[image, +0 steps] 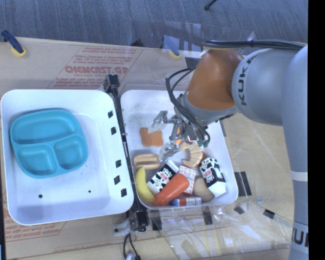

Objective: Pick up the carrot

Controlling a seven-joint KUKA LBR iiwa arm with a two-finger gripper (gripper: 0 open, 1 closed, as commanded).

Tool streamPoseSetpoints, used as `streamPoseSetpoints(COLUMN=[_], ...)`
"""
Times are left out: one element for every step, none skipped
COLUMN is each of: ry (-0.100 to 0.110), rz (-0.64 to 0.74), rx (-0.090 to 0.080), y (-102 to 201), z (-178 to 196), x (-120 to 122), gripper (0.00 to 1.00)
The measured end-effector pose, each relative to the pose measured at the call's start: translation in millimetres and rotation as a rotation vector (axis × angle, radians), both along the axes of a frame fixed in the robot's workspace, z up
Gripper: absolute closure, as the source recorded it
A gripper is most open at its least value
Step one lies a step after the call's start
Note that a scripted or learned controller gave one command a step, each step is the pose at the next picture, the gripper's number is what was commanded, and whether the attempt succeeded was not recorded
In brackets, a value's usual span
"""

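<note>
While the carrot (172, 189) lies low in the right bin (131, 110), the end effector (167, 133) hangs above it, spread wide, holding nothing.

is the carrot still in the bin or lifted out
In the bin. The carrot lies among the other toy food at the right bin's near edge, with the gripper above and apart from it.

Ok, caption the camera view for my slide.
Gripper hovers open above the right bin, short of the carrot.
</note>
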State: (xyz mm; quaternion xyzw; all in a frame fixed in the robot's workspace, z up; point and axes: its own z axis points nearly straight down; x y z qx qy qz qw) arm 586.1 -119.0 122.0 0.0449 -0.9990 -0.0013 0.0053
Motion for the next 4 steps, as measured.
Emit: streamPoseSetpoints(ry=[-0.008, -0.016, -0.021, -0.01], rz=[-0.083, -0.386, -0.378, -0.925], rx=[-0.004, -0.004, -0.006, -0.007], y=[-63, -91, -90, -52], z=[-23, -27, -14, 35], x=[-11, 65, 67, 25], gripper=[0.0, 0.0, 1.0, 1.0])
